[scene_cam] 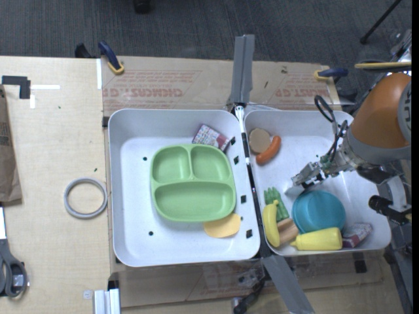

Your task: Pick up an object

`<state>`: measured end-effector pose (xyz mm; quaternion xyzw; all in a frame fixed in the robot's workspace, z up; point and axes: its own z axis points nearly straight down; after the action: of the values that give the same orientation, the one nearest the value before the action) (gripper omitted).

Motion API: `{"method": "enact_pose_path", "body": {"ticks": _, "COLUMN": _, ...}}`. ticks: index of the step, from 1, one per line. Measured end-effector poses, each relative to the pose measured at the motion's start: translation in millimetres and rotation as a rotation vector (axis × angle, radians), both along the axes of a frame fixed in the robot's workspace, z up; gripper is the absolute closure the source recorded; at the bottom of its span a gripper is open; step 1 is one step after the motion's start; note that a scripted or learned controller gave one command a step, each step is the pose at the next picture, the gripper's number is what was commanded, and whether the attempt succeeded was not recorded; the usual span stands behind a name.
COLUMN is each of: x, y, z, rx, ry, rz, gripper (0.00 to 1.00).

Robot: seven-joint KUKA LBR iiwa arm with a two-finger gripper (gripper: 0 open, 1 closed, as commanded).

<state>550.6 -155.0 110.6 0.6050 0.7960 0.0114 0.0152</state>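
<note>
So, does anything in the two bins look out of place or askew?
Little stands out. The green tray lies slightly askew in the left bin, and a yellow piece is partly tucked under its lower edge. No spill or damage shows.

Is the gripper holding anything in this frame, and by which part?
Cannot be told. The gripper hangs just above the blue bowl in the right bin, with nothing visibly between it.
</note>
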Motion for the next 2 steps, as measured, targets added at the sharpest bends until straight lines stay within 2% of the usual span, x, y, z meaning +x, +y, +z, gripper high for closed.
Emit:
{"method": "enact_pose_path", "body": {"ticks": 1, "x": -19.9, "y": -62.4, "z": 57.3, "rx": -0.005, "ry": 0.037, "rz": 0.183, "gripper": 0.00}}
{"method": "enact_pose_path", "body": {"ticks": 2, "x": 30.7, "y": -68.0, "z": 8.5, "rx": -0.010, "ry": 0.031, "rz": 0.274, "gripper": 0.00}}
